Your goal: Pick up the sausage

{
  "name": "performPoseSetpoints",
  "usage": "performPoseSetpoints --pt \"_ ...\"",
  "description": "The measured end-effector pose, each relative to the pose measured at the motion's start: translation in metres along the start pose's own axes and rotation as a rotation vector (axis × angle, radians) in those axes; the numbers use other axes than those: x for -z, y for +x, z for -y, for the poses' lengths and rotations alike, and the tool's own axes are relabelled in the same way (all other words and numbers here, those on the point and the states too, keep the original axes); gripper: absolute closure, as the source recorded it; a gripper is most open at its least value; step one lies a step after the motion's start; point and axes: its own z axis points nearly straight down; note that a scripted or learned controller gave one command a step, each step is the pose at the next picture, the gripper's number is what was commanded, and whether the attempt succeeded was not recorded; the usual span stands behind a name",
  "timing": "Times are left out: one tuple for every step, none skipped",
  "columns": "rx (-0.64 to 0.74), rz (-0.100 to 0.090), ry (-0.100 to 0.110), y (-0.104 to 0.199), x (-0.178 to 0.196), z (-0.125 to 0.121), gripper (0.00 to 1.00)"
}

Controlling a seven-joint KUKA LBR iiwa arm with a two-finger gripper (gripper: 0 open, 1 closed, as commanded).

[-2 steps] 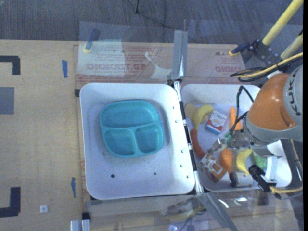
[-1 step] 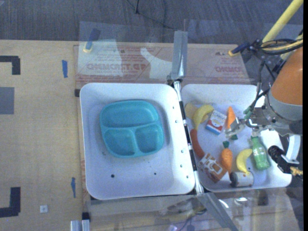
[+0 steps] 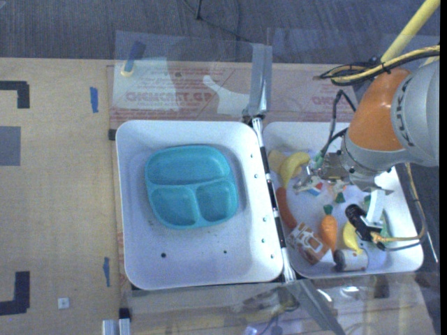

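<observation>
The sausage (image 3: 282,208) is a reddish-brown, elongated piece. It lies lengthwise against the left wall of the right bin (image 3: 408,253). My gripper (image 3: 319,181) hangs low over the upper middle of that bin, to the right of the sausage's far end and apart from it. A yellow banana (image 3: 293,165) lies just to the left of the gripper. I see nothing held in the gripper. The grey arm with its orange band (image 3: 377,121) covers the bin's far right part.
An orange carrot (image 3: 328,231), a small yellow piece (image 3: 349,238), a brown-and-white toy (image 3: 307,241) and a grey item (image 3: 342,259) crowd the right bin's near end. The left bin (image 3: 133,257) holds a blue divided plate (image 3: 190,185).
</observation>
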Motion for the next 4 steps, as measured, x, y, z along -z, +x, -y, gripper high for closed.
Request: performPoseSetpoints --pt "0.033 0.002 -0.006 0.005 -0.022 -0.017 0.0" --pt "0.109 0.001 -0.008 0.009 -0.022 0.068 0.0" --pt "0.059 0.0 -0.009 -0.002 -0.022 0.054 0.0" --pt "0.065 0.004 -0.008 -0.001 -0.022 -0.004 0.0"
